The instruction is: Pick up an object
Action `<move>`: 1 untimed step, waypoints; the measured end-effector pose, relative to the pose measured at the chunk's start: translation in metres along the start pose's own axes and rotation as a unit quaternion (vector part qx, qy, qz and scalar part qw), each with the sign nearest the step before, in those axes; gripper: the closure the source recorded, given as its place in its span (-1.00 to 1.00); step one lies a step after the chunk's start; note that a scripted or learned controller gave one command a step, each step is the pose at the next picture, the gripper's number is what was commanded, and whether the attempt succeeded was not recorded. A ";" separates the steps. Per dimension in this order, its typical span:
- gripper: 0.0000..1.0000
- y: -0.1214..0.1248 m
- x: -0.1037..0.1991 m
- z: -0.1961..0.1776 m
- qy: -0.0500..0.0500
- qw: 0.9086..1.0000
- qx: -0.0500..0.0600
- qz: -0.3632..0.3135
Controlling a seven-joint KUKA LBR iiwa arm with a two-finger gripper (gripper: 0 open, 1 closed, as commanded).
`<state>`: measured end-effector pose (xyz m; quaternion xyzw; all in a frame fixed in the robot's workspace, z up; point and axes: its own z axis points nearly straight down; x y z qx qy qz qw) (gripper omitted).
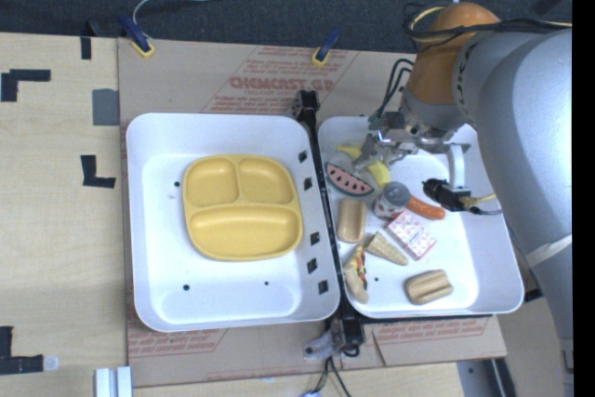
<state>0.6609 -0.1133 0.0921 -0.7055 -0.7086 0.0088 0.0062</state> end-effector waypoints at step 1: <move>1.00 -0.074 0.038 -0.092 0.002 1.000 -0.011 0.001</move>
